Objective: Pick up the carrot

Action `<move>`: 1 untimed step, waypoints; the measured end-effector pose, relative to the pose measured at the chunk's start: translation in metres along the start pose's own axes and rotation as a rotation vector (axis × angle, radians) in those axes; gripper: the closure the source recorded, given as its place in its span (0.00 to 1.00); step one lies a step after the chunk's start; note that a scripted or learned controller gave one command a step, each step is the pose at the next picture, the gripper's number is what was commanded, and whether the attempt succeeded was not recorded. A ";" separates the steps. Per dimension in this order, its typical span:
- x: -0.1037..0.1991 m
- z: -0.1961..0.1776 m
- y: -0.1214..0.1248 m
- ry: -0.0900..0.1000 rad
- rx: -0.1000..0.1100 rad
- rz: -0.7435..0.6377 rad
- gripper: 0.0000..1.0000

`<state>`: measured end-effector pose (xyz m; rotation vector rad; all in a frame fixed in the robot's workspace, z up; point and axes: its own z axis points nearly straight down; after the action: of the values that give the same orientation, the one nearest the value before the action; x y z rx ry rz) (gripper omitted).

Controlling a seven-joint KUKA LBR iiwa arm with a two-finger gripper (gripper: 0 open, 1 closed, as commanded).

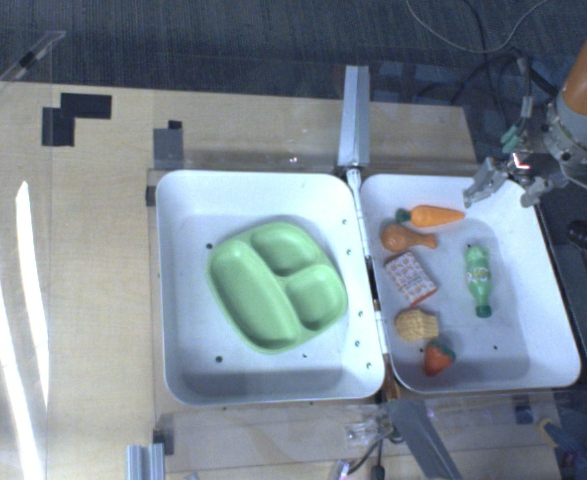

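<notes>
2 white bins sit side by side; the small orange plastic carrot (435,215) lies near the far edge of the right-hand bin (553,298), touching a tan drumstick-shaped toy (408,238). Just right of the carrot, the 2-finger gripper (503,178) hovers with fingers spread, holding nothing. Best to descend centred across its narrow width, clear of the drumstick.

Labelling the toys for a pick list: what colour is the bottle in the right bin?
Green, with a pale label band; the bottle shows in the camera view.
</notes>
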<state>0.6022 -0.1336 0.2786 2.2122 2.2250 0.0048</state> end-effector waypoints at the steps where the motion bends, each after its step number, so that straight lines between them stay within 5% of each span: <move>1: 0.001 0.133 0.067 0.000 0.001 0.025 0.00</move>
<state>0.6701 -0.1327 0.1463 2.2410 2.1973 0.0037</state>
